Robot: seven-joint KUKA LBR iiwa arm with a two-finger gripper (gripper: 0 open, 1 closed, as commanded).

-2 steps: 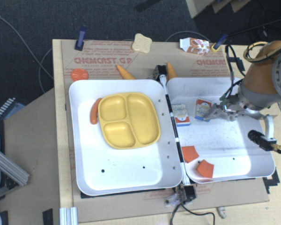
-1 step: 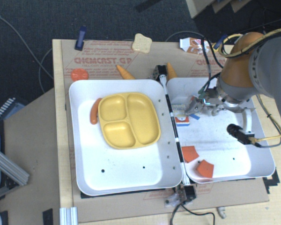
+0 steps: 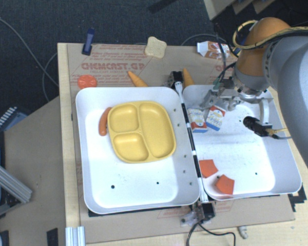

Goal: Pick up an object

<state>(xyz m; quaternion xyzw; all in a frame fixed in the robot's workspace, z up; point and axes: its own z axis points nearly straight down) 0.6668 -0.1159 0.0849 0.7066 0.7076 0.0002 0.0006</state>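
Grey-metal gripper (image 3: 219, 99) sits low in the right bin's (image 3: 277, 163) upper-left part; I cannot tell how it is set. Two small cartons (image 3: 206, 119) lie just beneath it. Two orange blocks (image 3: 217, 176) rest lower left. The left bin (image 3: 92, 178) holds a yellow divided tray (image 3: 141, 131) and a sausage (image 3: 103, 122).
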